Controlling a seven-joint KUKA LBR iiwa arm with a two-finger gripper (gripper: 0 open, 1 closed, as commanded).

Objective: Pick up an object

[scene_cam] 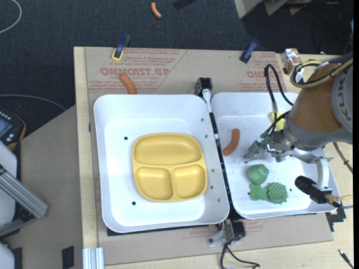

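Hovering jaws (259,150) spread open, empty, above green toy (258,173)

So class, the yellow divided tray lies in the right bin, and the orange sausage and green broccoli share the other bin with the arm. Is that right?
Not quite: the camera view shows the yellow divided tray in the left bin, not the right. The rest holds: the orange sausage and green broccoli lie in the right bin, where the arm reaches in.

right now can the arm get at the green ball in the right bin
Probably yes. The claw hangs just above the green ball in the right bin, with nothing between them. The toy broccoli lies close by on the ball's near side, and the sausage sits apart.
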